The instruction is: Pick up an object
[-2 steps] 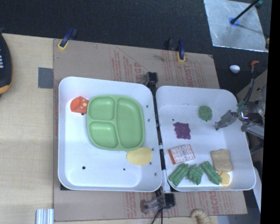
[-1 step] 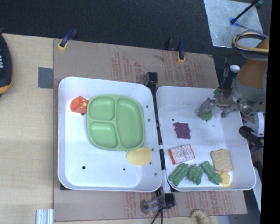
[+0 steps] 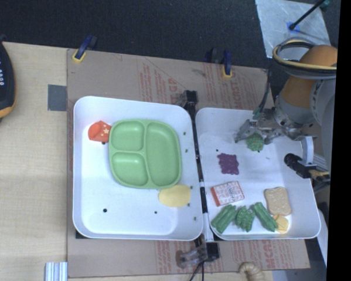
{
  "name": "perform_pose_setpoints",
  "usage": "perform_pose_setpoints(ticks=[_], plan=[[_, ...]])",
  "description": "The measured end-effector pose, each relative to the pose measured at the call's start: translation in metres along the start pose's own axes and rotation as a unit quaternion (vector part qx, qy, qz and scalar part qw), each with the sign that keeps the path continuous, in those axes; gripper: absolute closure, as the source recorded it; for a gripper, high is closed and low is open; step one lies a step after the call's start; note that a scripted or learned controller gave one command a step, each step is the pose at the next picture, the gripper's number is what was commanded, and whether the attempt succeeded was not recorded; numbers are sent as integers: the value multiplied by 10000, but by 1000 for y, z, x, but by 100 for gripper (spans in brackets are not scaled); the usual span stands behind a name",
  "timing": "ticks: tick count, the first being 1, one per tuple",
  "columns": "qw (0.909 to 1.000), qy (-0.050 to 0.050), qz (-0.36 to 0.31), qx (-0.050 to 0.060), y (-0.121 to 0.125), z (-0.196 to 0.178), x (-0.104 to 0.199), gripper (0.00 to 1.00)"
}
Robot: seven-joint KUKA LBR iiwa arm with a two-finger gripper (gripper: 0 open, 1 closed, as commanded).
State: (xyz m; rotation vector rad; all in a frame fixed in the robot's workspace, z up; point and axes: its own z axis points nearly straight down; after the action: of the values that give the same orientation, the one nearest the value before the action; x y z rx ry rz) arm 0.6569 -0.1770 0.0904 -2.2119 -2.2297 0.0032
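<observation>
- Far to my left, other bin (image 3: 80, 161): red piece (image 3: 98, 131), green divided plate (image 3: 145, 152), yellow piece (image 3: 175, 195). All well apart from me, not this step's concern.
- Down-left of me in my bin (image 3: 312, 223): purple grape bunch (image 3: 228, 163). Nearest neighbour to the target, but clear of it, so no need to nudge it.
- Further below me, front of the bin: red-and-white card (image 3: 227, 192), a row of green vegetables (image 3: 243, 217), a cracker (image 3: 277, 200). Out of my reach path.
- My gripper (image 3: 255, 135) sits at the back of the right bin, directly over a small green broccoli-like piece (image 3: 256, 143).
- Jaws: can't tell if apart or closed; the green piece sits right at my tips, but I can't confirm it's between them.
- To do it well, my judgement: centre on the green lump, get the tips down beside it close to the bin floor, close squarely, then lift straight up.
- Risk: it's small and lumpy and could squirt sideways. Confirm the hold before moving off.
</observation>
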Motion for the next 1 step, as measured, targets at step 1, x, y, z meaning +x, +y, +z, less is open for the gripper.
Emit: perform_pose_setpoints(ticks=[1], plan=[[10000, -2, 9, -19, 0, -23, 11, 0]])
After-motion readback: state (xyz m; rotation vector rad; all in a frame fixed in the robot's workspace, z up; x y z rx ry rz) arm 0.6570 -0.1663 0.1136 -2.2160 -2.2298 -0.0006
